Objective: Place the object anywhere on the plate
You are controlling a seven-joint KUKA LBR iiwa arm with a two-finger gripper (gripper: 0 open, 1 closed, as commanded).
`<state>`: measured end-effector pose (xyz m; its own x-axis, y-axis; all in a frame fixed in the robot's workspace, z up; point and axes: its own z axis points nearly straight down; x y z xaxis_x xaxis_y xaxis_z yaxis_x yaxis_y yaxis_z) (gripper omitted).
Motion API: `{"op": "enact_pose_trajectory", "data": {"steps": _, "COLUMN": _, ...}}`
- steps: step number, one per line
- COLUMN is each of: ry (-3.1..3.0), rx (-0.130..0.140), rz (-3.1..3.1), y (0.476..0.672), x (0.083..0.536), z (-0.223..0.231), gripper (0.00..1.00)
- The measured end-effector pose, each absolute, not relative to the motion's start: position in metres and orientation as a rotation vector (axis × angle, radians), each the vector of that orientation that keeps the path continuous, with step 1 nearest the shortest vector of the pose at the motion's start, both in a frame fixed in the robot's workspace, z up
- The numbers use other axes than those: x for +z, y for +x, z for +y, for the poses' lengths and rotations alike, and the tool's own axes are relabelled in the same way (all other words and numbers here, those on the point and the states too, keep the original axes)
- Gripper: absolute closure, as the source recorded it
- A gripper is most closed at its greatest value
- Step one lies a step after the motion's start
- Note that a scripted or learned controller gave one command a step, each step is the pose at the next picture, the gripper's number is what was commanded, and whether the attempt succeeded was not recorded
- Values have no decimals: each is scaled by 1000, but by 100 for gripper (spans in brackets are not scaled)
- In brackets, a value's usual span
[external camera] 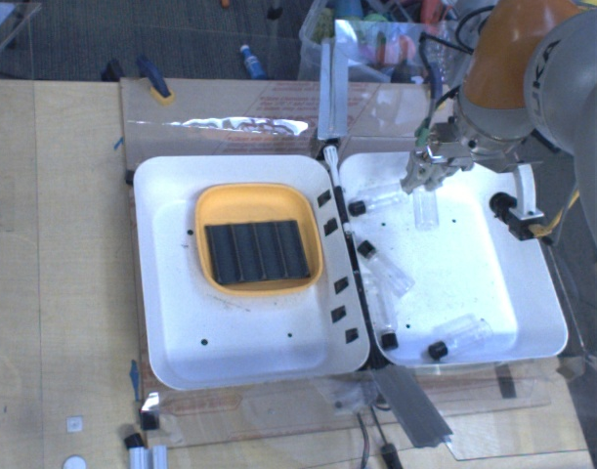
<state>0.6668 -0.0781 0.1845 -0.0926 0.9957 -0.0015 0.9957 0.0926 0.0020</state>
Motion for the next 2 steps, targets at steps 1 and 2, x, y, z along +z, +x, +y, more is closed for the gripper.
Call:
{"op": "enact_pose_trajectory", "data": {"steps": 1, "ry": 1825, "rx": 3, "rz": 2554, "y": 667, "x": 197, "z": -50, "gripper": 100}}
{"op": "enact_pose_trajectory", "data": {"steps": 2, "ry": 1384, "rx": 1, "rz": 2823, "y": 616, "x": 185, "z": -44, "gripper": 100}}
